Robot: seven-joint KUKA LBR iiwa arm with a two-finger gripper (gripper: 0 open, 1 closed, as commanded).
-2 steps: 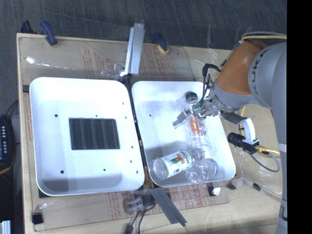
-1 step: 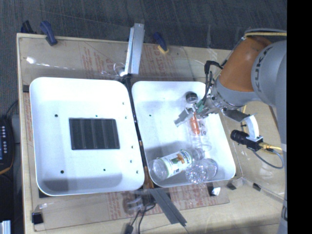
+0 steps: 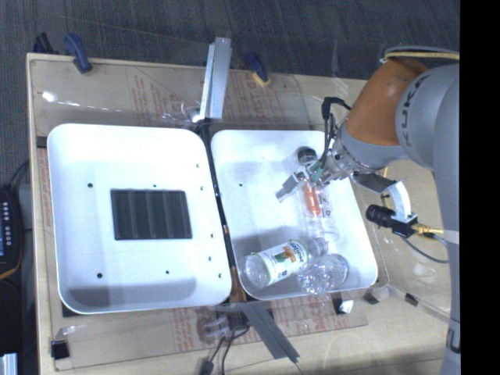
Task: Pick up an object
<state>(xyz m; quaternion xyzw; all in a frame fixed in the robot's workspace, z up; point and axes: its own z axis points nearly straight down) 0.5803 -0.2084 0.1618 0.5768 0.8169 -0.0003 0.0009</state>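
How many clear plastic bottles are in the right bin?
3: labelled bottle at the near edge, crumpled bottle beside it, slim bottle just below the gripper. Others may be hidden.

Both bins (image 3: pixel 78 155) white plastic, smooth, slight gloss. Left bin: dark ribbed matt panel (image 3: pixel 151 214). Right bin: clear glossy plastic bottles (image 3: pixel 283 262), one with a paper-like label. Worktop (image 3: pixel 406 303) pale wood under clear film. Arm (image 3: pixel 418 100) smooth grey shell, glossy orange band.
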